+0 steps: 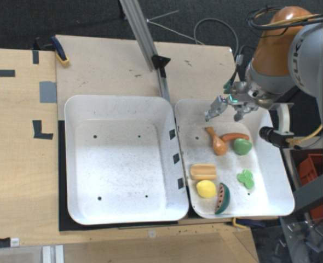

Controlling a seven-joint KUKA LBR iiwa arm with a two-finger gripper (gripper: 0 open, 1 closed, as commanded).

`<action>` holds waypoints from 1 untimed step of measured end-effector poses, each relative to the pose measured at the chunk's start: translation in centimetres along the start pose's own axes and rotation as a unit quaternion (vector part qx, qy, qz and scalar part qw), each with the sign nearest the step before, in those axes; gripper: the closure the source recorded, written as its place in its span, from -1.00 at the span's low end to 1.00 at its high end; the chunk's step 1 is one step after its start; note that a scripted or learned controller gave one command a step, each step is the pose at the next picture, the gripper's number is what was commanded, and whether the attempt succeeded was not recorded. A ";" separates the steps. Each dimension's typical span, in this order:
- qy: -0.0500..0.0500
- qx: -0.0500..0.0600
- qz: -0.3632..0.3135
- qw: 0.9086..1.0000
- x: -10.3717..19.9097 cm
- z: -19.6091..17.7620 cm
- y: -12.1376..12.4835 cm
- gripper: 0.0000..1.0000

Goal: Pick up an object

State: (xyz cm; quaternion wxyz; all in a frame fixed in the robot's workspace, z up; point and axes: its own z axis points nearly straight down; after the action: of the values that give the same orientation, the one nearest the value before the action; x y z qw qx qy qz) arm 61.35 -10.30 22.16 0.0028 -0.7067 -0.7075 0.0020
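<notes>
Gripper [227,109] spread open with nothing between its fingers, above the far end of the right bin [276,171], toy foods near, chicken leg [217,140] closest, touching none

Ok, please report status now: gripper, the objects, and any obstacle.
Gripper open, holding nothing, above right bin near its far edge. Nearest object, orange drumstick, lies just below it, touching nothing of the gripper. Nothing between them.

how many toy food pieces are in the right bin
7, all in the right bin: drumstick, carrot and green fruit mid-bin under the hand; bread, lemon and watermelon slice near the front; green leafy piece at right.
</notes>
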 end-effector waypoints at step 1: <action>-0.001 -0.002 -0.001 1.000 0.0 -0.3 0.1 -1.00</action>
State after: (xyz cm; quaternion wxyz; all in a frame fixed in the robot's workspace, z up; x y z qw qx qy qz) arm 61.44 -10.32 22.46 0.0006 -0.7062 -0.7080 0.0007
